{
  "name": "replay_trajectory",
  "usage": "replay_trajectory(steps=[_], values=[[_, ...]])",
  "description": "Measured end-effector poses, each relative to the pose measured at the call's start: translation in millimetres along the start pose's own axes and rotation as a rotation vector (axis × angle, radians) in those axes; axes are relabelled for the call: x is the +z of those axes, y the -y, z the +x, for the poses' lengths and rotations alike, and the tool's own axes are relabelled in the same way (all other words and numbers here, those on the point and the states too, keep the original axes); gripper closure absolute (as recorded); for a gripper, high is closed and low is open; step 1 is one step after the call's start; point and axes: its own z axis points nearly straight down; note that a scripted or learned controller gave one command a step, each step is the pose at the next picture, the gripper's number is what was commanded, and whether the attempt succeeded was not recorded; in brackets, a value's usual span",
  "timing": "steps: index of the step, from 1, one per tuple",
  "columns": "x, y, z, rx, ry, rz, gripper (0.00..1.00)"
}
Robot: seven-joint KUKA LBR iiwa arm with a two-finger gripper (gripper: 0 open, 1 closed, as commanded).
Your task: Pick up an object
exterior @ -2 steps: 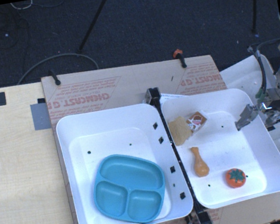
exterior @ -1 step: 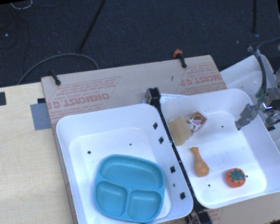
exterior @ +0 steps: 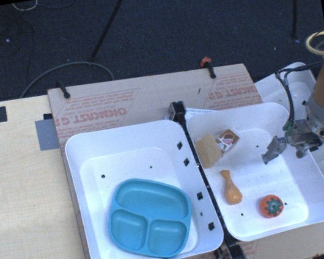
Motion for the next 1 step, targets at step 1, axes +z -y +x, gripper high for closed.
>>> replay_trajectory(steps=[1], values=[[61.2,7.1,-3.2,0.001,0.0,-0.001,0.0]])
